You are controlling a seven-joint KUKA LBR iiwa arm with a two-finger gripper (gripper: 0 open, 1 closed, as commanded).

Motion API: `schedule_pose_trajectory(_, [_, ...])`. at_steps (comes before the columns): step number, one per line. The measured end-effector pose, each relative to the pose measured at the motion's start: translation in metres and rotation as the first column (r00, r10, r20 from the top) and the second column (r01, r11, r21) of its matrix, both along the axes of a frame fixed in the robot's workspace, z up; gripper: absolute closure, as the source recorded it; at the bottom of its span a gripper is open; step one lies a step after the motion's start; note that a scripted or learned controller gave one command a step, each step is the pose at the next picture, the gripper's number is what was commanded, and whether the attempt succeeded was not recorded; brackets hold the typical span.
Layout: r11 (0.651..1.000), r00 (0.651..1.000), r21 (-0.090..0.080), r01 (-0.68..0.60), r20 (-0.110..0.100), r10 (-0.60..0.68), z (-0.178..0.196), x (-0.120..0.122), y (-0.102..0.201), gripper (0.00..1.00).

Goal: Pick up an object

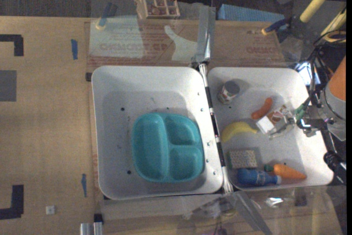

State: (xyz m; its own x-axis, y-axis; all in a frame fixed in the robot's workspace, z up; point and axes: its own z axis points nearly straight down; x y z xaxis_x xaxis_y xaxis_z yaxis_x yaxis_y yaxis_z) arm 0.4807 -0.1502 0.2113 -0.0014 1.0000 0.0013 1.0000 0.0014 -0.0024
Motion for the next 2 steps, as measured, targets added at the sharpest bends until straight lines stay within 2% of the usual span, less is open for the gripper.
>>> schedule_pose_trajectory(1, [0.999, 0.999, 0.000, -0.043, 0.000, 0.043, -0.100, 0.055, 0.013, 0.00])
schedule_pose_trajectory(2, [0.976, 0.976, -0.004, -0.218, 0.007, 0.218, -0.124, 0.126, 0.013, 0.00])
